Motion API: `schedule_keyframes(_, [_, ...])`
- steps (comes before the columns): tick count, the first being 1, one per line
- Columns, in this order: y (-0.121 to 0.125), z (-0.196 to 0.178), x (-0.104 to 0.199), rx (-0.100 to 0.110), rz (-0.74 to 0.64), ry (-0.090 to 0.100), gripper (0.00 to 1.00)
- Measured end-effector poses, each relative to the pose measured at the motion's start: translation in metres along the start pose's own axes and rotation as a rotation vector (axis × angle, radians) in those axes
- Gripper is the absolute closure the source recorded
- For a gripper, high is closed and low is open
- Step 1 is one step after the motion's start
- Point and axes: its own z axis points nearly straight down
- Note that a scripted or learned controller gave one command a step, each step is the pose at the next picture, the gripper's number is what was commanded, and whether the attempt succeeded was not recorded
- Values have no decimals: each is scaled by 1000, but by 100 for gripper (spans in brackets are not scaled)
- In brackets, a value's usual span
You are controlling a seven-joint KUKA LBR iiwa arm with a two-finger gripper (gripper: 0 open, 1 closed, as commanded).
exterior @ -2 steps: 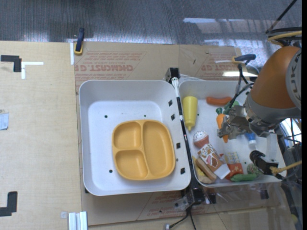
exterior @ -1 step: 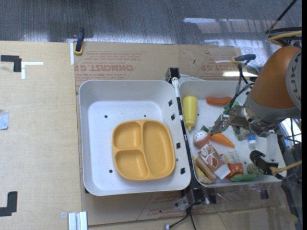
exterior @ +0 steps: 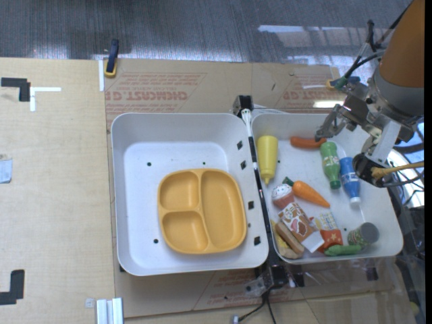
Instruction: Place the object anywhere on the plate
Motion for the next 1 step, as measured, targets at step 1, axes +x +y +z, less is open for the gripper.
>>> schedule_keyframes(1, [1, -7, 0, 2, -9, -6, 100])
